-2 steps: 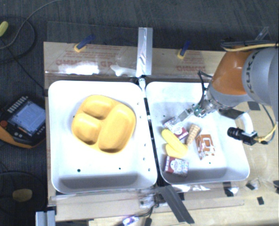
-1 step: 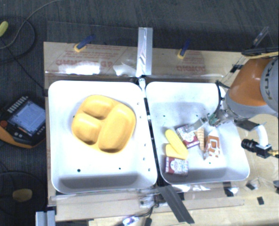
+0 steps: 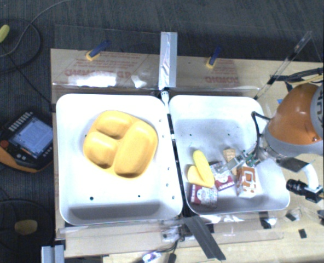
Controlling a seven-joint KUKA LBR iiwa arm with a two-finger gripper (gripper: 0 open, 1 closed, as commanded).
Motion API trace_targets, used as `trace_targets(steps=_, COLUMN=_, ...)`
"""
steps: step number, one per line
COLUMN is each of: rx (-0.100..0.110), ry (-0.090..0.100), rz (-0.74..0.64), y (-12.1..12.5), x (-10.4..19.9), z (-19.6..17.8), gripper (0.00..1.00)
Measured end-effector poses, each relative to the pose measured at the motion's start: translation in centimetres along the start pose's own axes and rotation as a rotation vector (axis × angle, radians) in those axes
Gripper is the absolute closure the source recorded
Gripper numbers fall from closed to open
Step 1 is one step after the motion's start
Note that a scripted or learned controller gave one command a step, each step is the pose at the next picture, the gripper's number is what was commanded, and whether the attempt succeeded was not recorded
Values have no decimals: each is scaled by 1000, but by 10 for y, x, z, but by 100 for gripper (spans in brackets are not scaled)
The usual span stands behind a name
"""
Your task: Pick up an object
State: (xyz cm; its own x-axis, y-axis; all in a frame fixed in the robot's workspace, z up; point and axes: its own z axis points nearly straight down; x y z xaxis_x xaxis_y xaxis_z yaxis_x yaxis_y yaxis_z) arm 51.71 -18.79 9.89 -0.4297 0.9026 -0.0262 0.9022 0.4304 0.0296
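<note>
Bench [image 3: 69, 64]: a pale wooden top seen from above at a slant, bearing two shallow white bins side by side, with dark carpet around it.
Left bin [image 3: 69, 201]: holds one large yellow lumpy object [image 3: 120, 143], made of three rounded lobes, lying near the bin's middle and toward its far wall.
Right bin [image 3: 206, 114]: holds a cluster of small items in its near half; its far half is bare white floor.
Yellow wedge [image 3: 201, 169]: lies at the left of the cluster, tilted, near the dividing wall between the bins.
Dark red packet [image 3: 204, 195]: lies just below the yellow wedge, touching it, close to the bin's near wall.
Orange-and-white box [image 3: 247, 181]: lies at the right of the cluster, just beside the gripper.
Small tan item [image 3: 229, 154]: lies at the far edge of the cluster, above the red packet; its kind cannot be told.
Arm [image 3: 299, 119]: enters from the right, its orange band over the right bin's right rim.
Gripper [image 3: 244, 160]: low inside the right bin, at the cluster, between the small tan item and the orange-and-white box.
Fingers: too small and cluttered to tell whether they are apart, together, or around anything.
Handheld controller [image 3: 25, 141]: rests on the carpet left of the bench.
</note>
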Motion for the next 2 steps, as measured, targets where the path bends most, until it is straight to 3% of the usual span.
trace_targets(steps=1, rx=1, ry=11, rz=259, y=-22, x=-10, z=0, gripper=0)
trace_targets(steps=2, rx=3, ry=0, rz=93, y=-25, x=-3, z=1, gripper=0)
